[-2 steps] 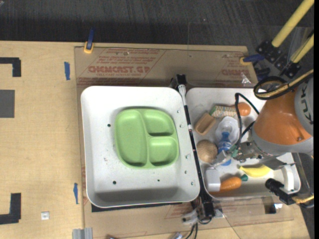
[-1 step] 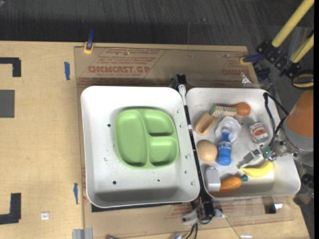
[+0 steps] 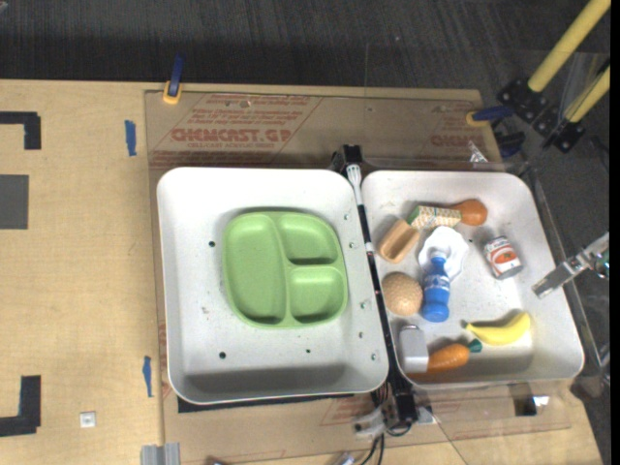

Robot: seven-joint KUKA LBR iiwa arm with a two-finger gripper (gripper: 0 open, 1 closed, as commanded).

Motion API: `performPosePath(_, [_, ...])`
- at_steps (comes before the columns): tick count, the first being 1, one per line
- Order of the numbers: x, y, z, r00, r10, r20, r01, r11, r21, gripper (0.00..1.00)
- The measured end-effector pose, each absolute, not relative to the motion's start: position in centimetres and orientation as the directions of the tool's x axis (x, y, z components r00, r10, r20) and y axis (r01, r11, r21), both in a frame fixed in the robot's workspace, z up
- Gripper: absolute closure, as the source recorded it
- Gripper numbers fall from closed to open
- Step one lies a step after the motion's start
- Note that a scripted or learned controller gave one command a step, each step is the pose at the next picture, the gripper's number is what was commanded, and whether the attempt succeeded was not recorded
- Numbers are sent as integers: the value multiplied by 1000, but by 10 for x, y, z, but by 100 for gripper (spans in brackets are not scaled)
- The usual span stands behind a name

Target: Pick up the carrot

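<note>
carrot at near edge of right bin beside banana, gripper at bin's right rim, well apart, grip state can't tell

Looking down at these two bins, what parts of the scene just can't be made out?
- Gripper: cut off by the camera view's right edge; too small to read its jaws.
- Carrot: its leafy end is partly hidden against the banana.
- Small can: label too small to read.

Lab bench: taped cardboard, white bins
</note>
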State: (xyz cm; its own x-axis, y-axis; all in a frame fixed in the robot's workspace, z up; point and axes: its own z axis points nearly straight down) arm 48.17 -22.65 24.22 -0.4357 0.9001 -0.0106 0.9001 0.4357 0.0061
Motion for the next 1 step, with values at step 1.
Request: performPosePath(1, [482, -147, 266, -351, 936, -5, 936, 351, 7, 0])
